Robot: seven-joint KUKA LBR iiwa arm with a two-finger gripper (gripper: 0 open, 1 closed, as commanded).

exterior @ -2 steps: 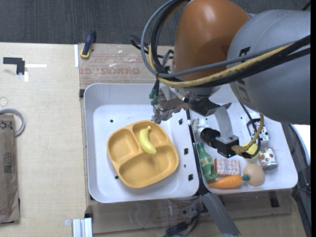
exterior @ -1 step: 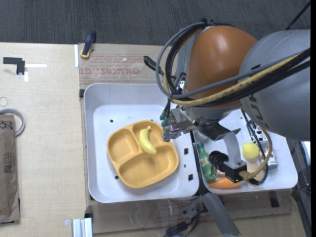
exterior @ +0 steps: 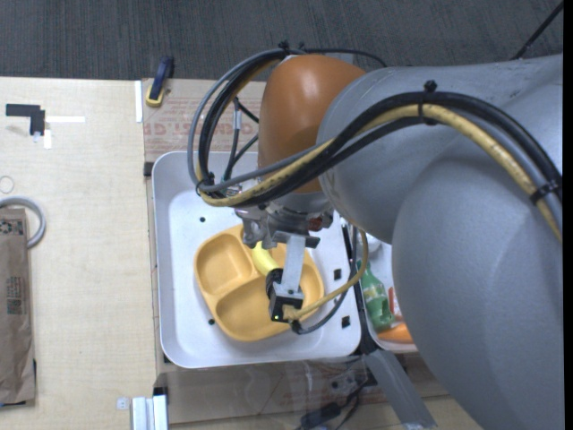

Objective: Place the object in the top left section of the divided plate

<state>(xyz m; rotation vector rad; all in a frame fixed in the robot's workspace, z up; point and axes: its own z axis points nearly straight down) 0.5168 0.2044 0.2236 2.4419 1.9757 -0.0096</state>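
A yellow divided plate lies in the left white bin. Its sections show at the upper left, the bottom and partly at the right. The arm's wrist hangs over the plate's upper right part, with the gripper low above it. A small bright yellow object sits right under the gripper, at the ridge between the plate's upper left and right sections. The wrist hides most of it, so I cannot tell whether it is held or lying on the plate.
The grey arm covers most of the right bin; a green bottle and something orange peek out there. Beyond the bins lie a blue and yellow tool and, far left, a brown paper bag.
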